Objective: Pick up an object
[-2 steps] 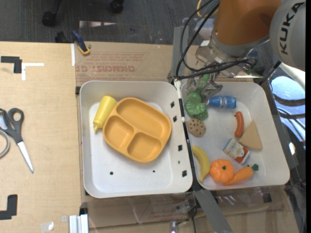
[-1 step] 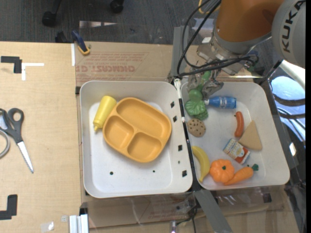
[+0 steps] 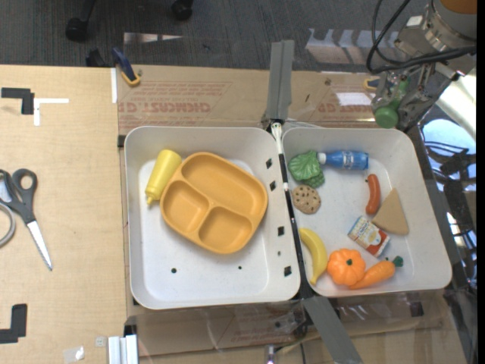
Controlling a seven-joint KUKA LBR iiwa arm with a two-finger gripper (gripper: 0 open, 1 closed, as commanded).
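Scissors (image 3: 23,211) lying flat on tabletop (image 3: 68,279), far left, well apart from bins; blue-and-yellow clamp (image 3: 126,67) at cardboard edge up top; office chair base (image 3: 129,10) on floor behind

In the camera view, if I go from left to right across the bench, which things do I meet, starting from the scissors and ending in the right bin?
Scissors → yellow bottle → orange tray → cookie → blue bottle → sausage → cheese wedge.
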